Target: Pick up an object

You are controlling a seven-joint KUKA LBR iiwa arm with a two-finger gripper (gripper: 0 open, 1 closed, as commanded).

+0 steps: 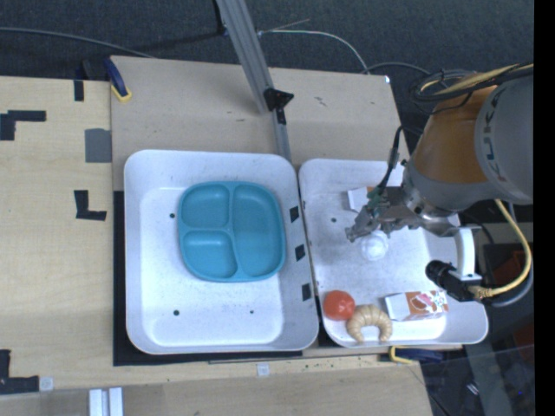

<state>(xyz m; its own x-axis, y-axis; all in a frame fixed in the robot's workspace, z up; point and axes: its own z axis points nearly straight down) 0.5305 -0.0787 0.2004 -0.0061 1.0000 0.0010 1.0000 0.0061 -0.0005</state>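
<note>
In the right bin [342, 189], the gripper [362, 230] hangs beside a small white round object [375, 249]; I cannot tell its state. A tomato [338, 303], croissant [370, 321] and carton [416, 305], print unreadable, line the near edge. The left bin [147, 232] carries a blue divided plate [231, 230].

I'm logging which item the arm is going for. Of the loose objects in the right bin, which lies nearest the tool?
The small round white object, directly under the tool. The red ball, tan croissant and white carton sit farther off along the bin's near edge.
</note>
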